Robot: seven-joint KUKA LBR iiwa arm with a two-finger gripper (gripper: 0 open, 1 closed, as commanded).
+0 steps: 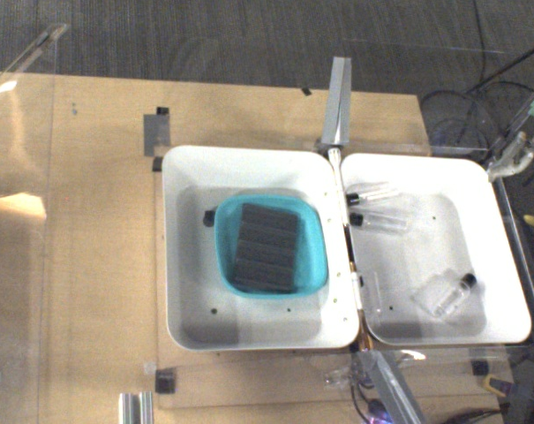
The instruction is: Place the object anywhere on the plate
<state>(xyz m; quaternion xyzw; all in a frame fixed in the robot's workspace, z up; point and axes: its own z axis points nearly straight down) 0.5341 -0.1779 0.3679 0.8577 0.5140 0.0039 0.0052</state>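
Observation:
A teal square plate sits in the middle of the left white bin. On it lies a dark grey ribbed block, flat and well inside the plate's rim, its long side running front to back. In the right white bin, two clear vials with black caps lie near the back left corner. A clear bottle with a black cap lies toward that bin's front right.
A grey metal post rises behind the seam between the two bins. Cables and fittings crowd the back right corner. Small black brackets sit on the wooden bench around the bins.

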